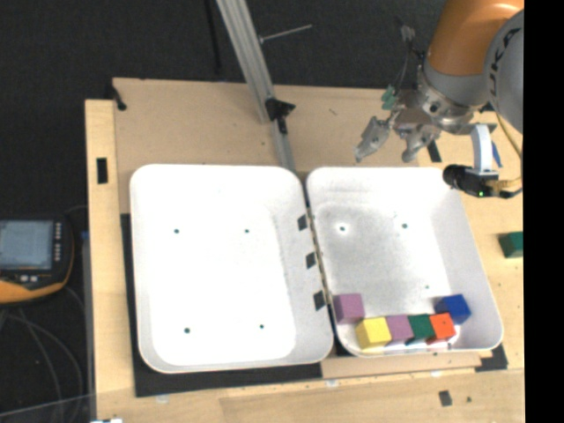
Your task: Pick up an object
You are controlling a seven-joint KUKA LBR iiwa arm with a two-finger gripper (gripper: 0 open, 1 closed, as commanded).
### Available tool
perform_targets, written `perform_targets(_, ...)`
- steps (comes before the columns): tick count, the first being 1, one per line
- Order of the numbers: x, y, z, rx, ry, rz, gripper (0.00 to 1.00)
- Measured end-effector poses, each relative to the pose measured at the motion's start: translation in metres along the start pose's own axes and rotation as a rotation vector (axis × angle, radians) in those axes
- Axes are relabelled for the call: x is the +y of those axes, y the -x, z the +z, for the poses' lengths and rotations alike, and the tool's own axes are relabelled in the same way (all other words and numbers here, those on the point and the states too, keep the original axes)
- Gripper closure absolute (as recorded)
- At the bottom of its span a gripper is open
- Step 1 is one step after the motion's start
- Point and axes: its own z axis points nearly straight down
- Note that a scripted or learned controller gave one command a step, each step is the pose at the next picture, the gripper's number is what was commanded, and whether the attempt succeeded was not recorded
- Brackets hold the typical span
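Camera view: fingers [393,146] spread apart, seemingly empty, well apart from 6 blocks [401,322].

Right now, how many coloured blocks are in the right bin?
6, all along the near edge of the right bin: purple block, yellow block, second purple block, green block, orange block, blue block. More may hide behind them.
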Motion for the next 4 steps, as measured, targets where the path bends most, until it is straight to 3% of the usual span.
perform_targets(1,0.001,0.0,-0.012,-0.002,0.003,-0.004,1.0)
perform_targets(2,-0.041,-0.075,-0.008,0.005,-0.001,-0.002,1.0)
perform_targets(3,-0.055,-0.145,0.012,0.004,-0.002,-0.003,1.0)
perform_targets(4,-0.054,-0.139,0.0,0.004,0.003,0.006,1.0)
